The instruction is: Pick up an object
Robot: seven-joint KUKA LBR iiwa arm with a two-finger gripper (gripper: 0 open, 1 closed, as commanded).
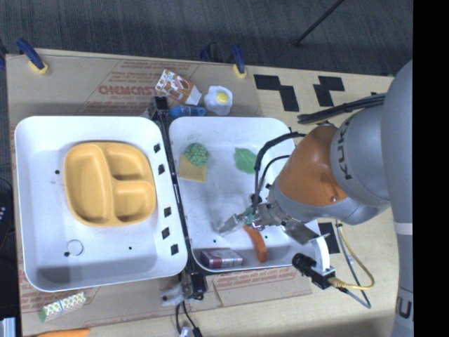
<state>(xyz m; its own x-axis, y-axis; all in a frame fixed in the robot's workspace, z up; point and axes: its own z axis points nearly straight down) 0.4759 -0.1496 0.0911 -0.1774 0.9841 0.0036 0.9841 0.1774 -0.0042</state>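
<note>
Two white bins sit side by side on the surface: the left bin carries a yellow divided tray, the right bin a green-topped block, a green piece and a dark packet. Low in the frame's centre-right, the pincer hangs with fingers apart, gripping nothing. The orange carrot lies just right and below its tips, so I'd shift over, straddle it across its narrow width, and close before lifting.

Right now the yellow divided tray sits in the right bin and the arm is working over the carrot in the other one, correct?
Not quite. The camera view shows the yellow divided tray in the left bin. The arm is working over the carrot in the other one, the right bin.
</note>
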